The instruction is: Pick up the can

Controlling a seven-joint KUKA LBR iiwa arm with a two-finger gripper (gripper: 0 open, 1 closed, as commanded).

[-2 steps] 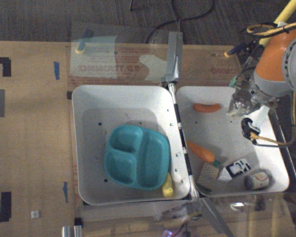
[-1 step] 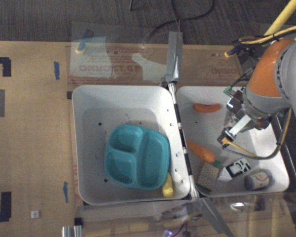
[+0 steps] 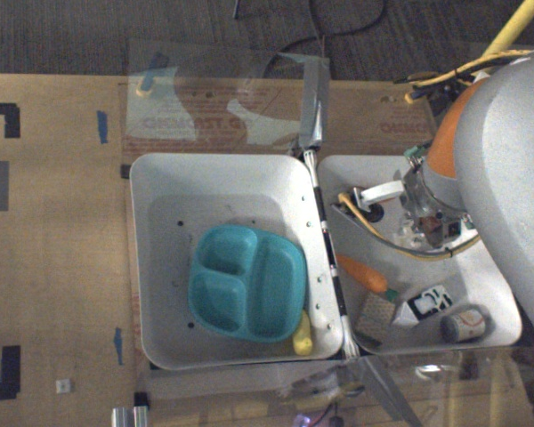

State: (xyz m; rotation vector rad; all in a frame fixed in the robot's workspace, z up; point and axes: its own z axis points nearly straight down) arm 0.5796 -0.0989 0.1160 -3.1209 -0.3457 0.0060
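While the can (image 3: 464,324) lies on its side in the right bin's (image 3: 507,327) near right corner, the gripper (image 3: 424,222) hangs over that bin's middle, its state impossible to tell, apparently approaching; next it must descend toward that corner.

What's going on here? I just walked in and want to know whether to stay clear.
A grey robot arm reaches in from the right over the right bin, with its gripper low near that bin's back half. The can lies on its side at the bin's front right, apart from the gripper. A carrot lies nearby. A teal divided plate sits in the left bin.
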